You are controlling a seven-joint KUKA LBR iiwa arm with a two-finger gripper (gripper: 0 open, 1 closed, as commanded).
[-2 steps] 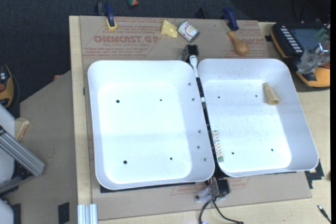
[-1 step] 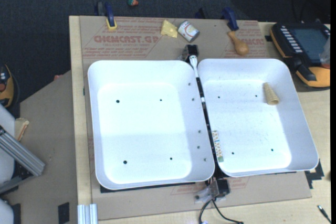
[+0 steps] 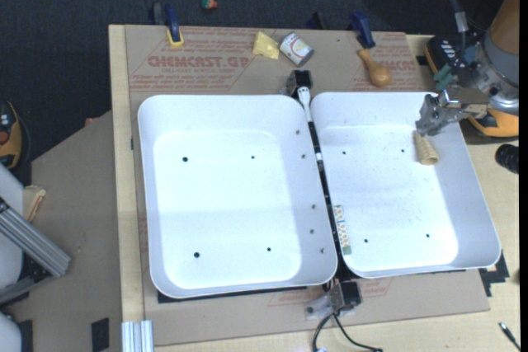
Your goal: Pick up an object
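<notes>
Cork, or something like it: a small tan cylinder (image 3: 426,149) lies in the right bin (image 3: 462,251), near its far right corner, tilted a little off upright on the white floor. It is the only loose thing in that bin. The gripper (image 3: 428,121) hangs directly above and just behind it, the metal fingertips almost touching its upper end; whether they are spread or closed I cannot tell at this angle, and nothing shows between them.

To take the cylinder well, I judge the fingers should straddle its short axis, come down until the pads sit at mid-length, and close squarely, since a round body pinched near one end will likely squirt out or roll toward the bin wall. A straight vertical lift afterwards would keep it clear of the rim.

The left bin (image 3: 165,260) shows bare white floor with a few dark dots. Outside both bins, on the board beyond them, lie a yellow scrap (image 3: 266,46), a small white box (image 3: 296,49) and a wooden-handled tool (image 3: 374,67).
</notes>
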